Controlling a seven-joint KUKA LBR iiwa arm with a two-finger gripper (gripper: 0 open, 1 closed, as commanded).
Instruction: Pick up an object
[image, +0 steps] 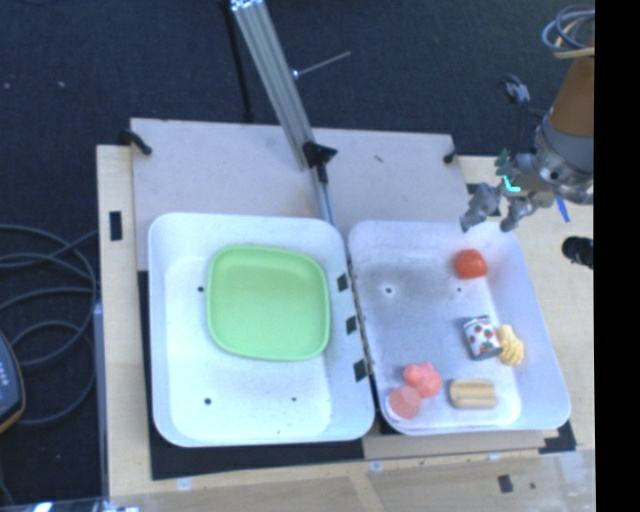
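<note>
From my seat I see dark carpet-like floor around a pale wooden tabletop (118, 300), with loose black cables (40, 270) lying on the floor far to the left of the claw. A flat beige board (230, 165) covers the tabletop's far part, and a ribbed metal pole (275, 80) slants up from it, well left of the claw.

The left bin (175, 330) is shallow, white, with rounded corners and a faintly grey-scuffed floor. In it lies a smooth, matte green plate (268, 302), square with soft corners, far left of the claw and nearer the camera.

The right bin (400, 260) touches the left one along a dark hinged seam; its floor looks speckled grey. Well below and left of the claw sit a flat pink disc (404, 403) and a lumpy pink piece (423, 378), touching. Just right of them lies a tan bun-shaped roll (472, 394). Higher up is a small white block with red dots (481, 337), with a knobbly yellow piece (511, 346) against its right side. Nearest, just below the claw, rests a round, glossy orange-red ball (470, 264).

The claw (495, 212) hangs over the right bin's far rim, its two grey fingers spread apart with nothing between them, under the orange band of the arm (572, 100).
</note>
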